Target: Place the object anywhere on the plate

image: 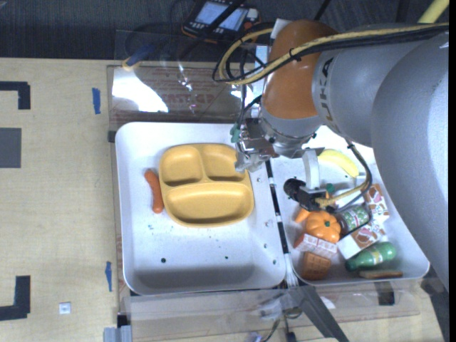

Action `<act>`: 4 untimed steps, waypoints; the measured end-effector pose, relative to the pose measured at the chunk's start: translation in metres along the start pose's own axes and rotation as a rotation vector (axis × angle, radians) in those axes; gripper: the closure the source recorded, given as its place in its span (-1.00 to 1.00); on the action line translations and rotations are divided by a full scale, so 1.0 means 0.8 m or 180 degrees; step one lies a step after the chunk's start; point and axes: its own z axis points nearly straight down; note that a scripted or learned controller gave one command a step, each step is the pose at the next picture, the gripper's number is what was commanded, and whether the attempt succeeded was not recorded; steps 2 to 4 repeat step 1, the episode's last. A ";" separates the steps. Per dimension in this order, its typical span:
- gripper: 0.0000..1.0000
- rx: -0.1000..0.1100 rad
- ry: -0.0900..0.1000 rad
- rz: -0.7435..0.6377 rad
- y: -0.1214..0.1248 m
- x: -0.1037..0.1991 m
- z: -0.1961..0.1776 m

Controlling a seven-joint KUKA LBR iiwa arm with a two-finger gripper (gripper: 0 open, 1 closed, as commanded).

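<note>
A bulky grey arm [399,84] carries a glossy orange band [292,70] above its wrist, with yellow and black cables [246,52] looped alongside it.

A robot lab: a wooden bench [50,191] marked with blue tape [95,100], two white bins [199,269] of toy food, loose cables [242,55], and a handheld controller [217,16] behind.

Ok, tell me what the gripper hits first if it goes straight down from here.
Probably the plate, near its upper right corner: the gripper sits over that edge in the left bin. Depth is unclear from this slant, so it could land on the bin floor beside it.
</note>
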 end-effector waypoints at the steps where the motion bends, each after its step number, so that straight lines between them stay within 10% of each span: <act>1: 1.00 -0.0019 -0.0004 -0.0205 0.018 -0.039 0.000; 4: 1.00 -0.0019 -0.0004 -0.0205 0.018 -0.039 0.000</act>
